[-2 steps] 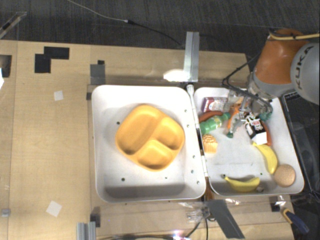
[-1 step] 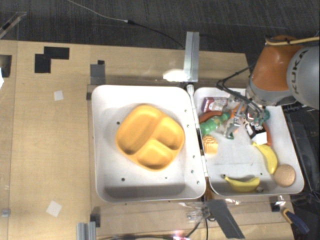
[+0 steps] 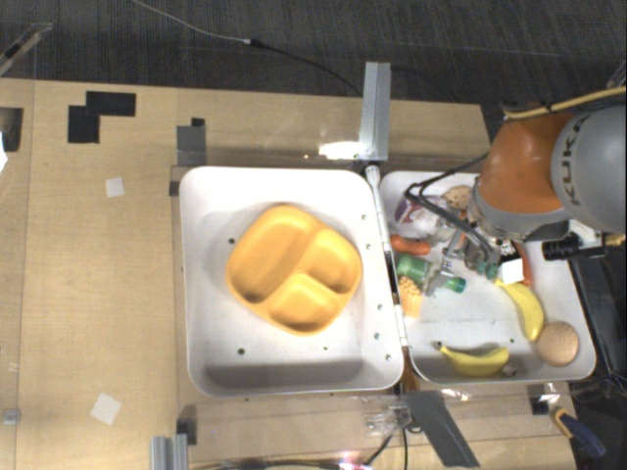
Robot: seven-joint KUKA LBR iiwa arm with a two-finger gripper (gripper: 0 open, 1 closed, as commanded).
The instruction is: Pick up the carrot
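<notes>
**Claw low over the right bin, carrot just to its left**

The arm [image 3: 549, 169], its orange band bulging above the wrist, rises closest to the lens and hides part of the right bin [image 3: 578, 365]. Below it the claw [image 3: 460, 258] hangs among clutter; whether it is parted or closed I cannot tell, and nothing is plainly held in it.

Taking the claw as the landmark: the carrot [image 3: 411, 246] lies just to its left, a short orange stub lying crosswise near the bin's left wall. Just below the carrot sits a corn cob [image 3: 411, 287], yellow and knobbly. A green-capped piece [image 3: 449, 284] lies right under the claw. Down and to the right curves a banana [image 3: 526, 306]; another banana [image 3: 477, 358] lies further down by the near wall, and a round tan ball [image 3: 557, 343] rests well to the lower right. Well to the left, in the other bin [image 3: 196, 292], is a glossy yellow tray [image 3: 294, 265], moulded in lobes.

To do this well, I judge the claw should shift left, centre over the carrot and close across its narrow width. The carrot looks smooth, hard and rounded, so an off-centre pinch could squirt it away, and the crowding corn risks being caught too.
</notes>
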